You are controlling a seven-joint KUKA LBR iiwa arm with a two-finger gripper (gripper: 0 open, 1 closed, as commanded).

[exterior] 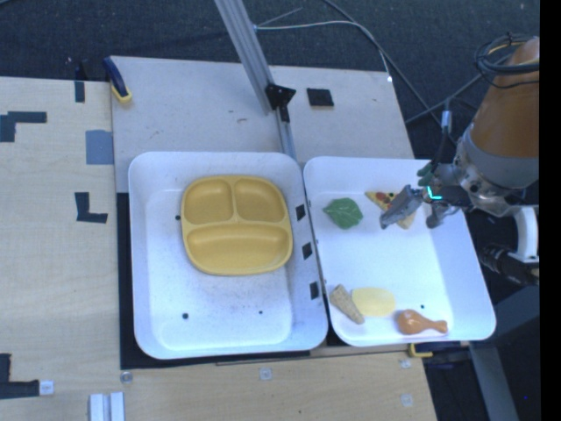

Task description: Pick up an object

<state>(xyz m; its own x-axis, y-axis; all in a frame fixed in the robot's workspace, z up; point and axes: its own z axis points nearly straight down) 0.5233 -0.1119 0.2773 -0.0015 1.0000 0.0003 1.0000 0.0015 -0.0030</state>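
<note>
Starting at the left bin point(149, 261): a yellow divided plate point(237, 224) sits toward its far side, clear of every wall, with bare white floor open along the near side. Across the shared rim into the right bin point(456, 261). A green leaf point(343, 212) lies near the far left, a little way off the dividing wall. Just right of it, a pizza slice point(379, 199) sits close to the far wall. Down at the near edge there is a tight row: a cone-shaped piece point(346, 304) by the dividing wall, a pale yellow disc point(374, 302) touching it, and an orange drumstick point(421, 324) right against the near wall. The middle of this bin is open floor. Now the gripper point(415, 209), reaching in from the right over the far right part, beside the pizza slice: its fingers point(396, 210) are spread apart, and I cannot tell if anything sits between them.
</note>
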